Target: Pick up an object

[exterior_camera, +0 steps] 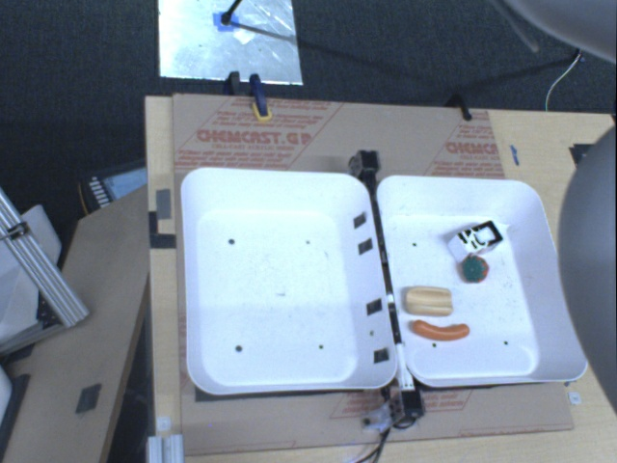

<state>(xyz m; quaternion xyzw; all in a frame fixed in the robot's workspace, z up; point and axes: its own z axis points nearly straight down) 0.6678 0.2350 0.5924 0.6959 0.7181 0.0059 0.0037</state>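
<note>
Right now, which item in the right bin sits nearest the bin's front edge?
The orange sausage. It lies below the tan bun, while the green ball and white-black block sit farther back.

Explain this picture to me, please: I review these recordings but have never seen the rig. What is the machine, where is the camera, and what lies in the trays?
The one camera is fixed above a bench and looks down at a slant. The big blurred grey shapes at the top right and along the right edge are parts of the robot arm, which reaches in from that side. On the bench sit two shallow white bins: the left bin and the right bin. In the right bin lie a bun-like tan piece, an orange sausage-shaped piece, a small green and red ball-like thing, and a white and black item touching it. Nothing is seen held.
</note>
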